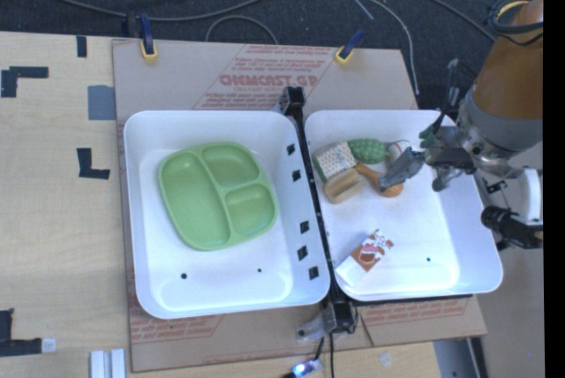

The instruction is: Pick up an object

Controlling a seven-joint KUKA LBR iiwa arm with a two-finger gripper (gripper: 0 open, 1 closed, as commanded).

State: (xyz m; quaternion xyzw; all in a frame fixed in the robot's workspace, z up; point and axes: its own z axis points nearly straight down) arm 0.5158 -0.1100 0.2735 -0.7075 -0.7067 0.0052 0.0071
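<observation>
Objects clustered in right bin (459, 270), upper left: orange item (389, 184), green item (366, 150), tan piece (342, 185), checkered pack (335, 160); red-white packet (372, 250) apart. Gripper (415, 162) positioned at orange item; finger state cannot be determined. Green tray (217, 194) sits in left bin (154, 279). Cardboard (265, 78) printed "CHEMCAST GP".

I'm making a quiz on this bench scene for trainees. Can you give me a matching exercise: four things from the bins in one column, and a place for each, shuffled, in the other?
Things:
1. green divided plate
2. red and white packet
3. gripper
4. green bumpy item

Places:
A. lying alone toward the near side of the right bin
B. in the left bin
C. at the far end of the right bin's cluster, next to the checkered block
D. over the right bin, right beside an orange item

Pairs: 1-B, 2-A, 3-D, 4-C
</observation>
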